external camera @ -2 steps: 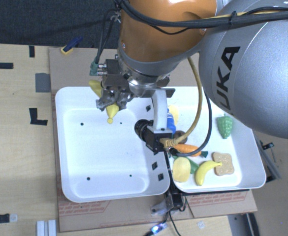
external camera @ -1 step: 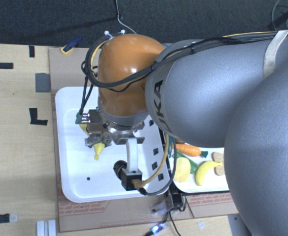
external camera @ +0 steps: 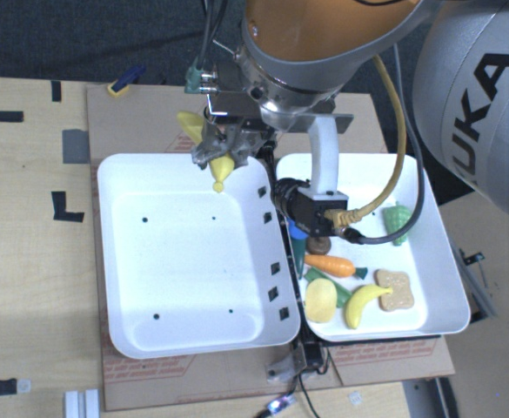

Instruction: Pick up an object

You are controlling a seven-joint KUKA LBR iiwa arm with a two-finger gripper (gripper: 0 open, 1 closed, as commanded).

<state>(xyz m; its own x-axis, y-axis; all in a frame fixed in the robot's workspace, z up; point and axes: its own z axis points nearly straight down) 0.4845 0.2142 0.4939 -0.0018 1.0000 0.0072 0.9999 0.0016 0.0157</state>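
Note:
My gripper [external camera: 222,152] hangs over the far rim of the left bin [external camera: 115,233], under the big orange-banded wrist. It is shut on a yellow toy object [external camera: 221,172]. The object's lower tip pokes out below the fingers, and another yellow part [external camera: 190,126] shows to their left. It is lifted clear of the bin floor. The wrist hides the gripper's upper part.
The right bin [external camera: 437,259] holds a carrot [external camera: 328,266], a yellow-green fruit [external camera: 320,300], a banana [external camera: 364,306], a toast slice [external camera: 396,291], a green piece [external camera: 398,220] and a blue piece [external camera: 298,231]. A black cable fitting [external camera: 311,205] hangs over the divider between the bins.

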